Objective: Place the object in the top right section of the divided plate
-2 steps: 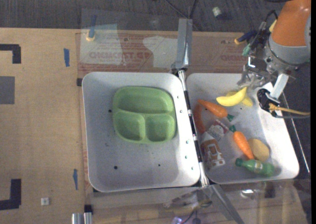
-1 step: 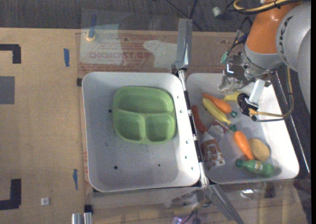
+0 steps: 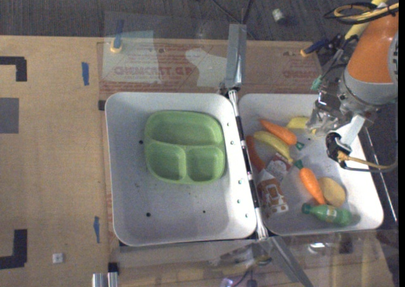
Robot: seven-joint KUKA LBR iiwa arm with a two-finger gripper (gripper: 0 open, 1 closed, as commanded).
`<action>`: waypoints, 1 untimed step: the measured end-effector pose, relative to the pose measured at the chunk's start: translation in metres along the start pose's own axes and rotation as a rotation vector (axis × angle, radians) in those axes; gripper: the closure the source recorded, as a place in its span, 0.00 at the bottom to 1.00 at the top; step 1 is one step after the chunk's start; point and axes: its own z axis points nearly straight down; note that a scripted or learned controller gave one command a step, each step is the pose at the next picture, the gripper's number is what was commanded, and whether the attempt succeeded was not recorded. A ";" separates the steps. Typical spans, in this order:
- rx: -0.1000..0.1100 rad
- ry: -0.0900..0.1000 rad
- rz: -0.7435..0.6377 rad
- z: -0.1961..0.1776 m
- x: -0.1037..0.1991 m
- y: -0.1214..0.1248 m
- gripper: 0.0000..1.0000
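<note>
Toy food lay crowded in the right bin (image 3: 373, 213): two carrots (image 3: 279, 131) (image 3: 311, 185), a banana (image 3: 274, 145), a potato (image 3: 333, 191), a green bottle (image 3: 329, 214). Beside it, the green divided plate (image 3: 185, 146) sat in the left bin (image 3: 126, 172). The gripper (image 3: 319, 121) hovered near the carrot; its opening could not be told.

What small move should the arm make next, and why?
Probably lower the gripper onto one item below it in the right bin, such as the yellow piece at its tip. The green divided plate in the left bin has nothing in its sections, and the carrots, banana and bottle all lie in the right bin, so a pick seems to come first.
</note>
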 end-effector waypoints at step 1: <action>-0.009 0.000 -0.082 0.098 -0.051 0.043 1.00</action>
